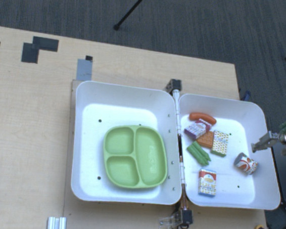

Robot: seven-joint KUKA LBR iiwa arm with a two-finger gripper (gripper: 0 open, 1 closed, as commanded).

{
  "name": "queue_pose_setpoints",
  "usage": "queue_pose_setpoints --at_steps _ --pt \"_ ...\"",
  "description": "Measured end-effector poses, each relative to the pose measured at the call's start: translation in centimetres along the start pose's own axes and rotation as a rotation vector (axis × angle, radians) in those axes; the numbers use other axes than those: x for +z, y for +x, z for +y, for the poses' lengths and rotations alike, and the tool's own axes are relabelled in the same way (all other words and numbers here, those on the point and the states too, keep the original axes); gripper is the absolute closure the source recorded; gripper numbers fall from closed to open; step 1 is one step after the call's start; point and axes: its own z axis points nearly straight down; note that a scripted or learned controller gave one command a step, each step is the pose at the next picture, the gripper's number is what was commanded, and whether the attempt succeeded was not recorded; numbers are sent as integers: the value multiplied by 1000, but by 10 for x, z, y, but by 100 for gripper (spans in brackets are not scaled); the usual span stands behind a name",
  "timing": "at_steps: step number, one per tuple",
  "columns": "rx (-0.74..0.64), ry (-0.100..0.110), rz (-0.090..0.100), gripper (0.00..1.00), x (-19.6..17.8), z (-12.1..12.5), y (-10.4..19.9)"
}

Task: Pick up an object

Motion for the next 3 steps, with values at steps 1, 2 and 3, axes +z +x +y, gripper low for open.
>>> queue_pose_setpoints --at_steps 1,2,3 --pt "3 4 1 0 173 -9 -11" --pt "1 -5 1 0 193 -5 75" --pt "0 -11 -1 100 182 -3 75"
